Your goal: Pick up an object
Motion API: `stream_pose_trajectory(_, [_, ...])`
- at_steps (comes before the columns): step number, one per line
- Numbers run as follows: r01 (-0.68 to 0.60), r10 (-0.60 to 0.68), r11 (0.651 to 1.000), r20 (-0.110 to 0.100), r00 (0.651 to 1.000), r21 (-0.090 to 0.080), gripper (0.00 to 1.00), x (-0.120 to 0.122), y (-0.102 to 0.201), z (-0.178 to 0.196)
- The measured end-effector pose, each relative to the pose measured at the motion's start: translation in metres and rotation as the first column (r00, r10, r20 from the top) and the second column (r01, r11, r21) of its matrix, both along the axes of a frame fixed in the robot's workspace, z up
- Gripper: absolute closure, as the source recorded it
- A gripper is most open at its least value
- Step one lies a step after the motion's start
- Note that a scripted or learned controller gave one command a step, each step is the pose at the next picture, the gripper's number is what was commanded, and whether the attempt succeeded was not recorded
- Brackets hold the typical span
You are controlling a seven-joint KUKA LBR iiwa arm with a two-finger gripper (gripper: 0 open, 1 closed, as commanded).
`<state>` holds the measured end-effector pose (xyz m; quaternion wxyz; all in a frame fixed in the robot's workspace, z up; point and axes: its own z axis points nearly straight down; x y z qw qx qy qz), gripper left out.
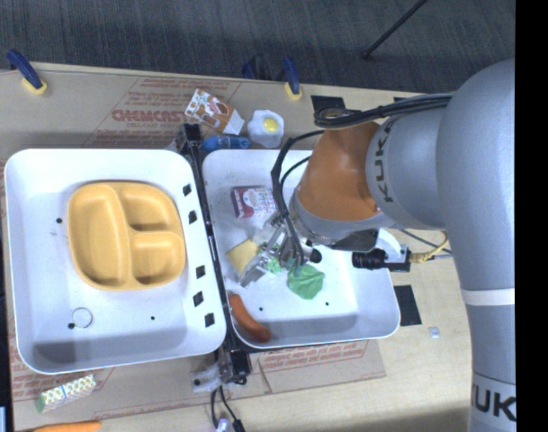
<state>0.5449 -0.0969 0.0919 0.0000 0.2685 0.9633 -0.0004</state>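
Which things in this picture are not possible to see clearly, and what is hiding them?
- Tool, camera view: small and blurred, so open or shut is unclear.
- Right bin: its far right side is covered by the arm.
- Yellow piece: partly behind the tool.
- Packet: print too small to read.

Cardboard sheet (148, 106) w/ red print covering wooden bench (435, 367), dark grey ribbed carpet (166, 16) beyond bench's far edge, blue clamps (26, 70) on cardboard's far edge, thin black rod (408, 12) slanting over carpet, even overhead light
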Motion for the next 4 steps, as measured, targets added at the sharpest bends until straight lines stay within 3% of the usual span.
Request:
stream_pose_trajectory(1, [-0.188,0.188,0.982,-0.003,0.982,0.002,0.00,-0.016,-0.016,0.000])
stream_pose_trajectory(2, [-0.660,0.660,0.751,0.001,0.751,0.000,0.00,-0.010,-0.017,0.000])
stream_pose_trajectory(3, [-0.783,0.783,0.622,0.001,0.622,-0.001,0.00,0.003,0.001,0.000])
stream_pose_trajectory(4, [-0.654,0.654,0.756,-0.002,0.756,0.003,0.00,-0.018,0.004,0.000])
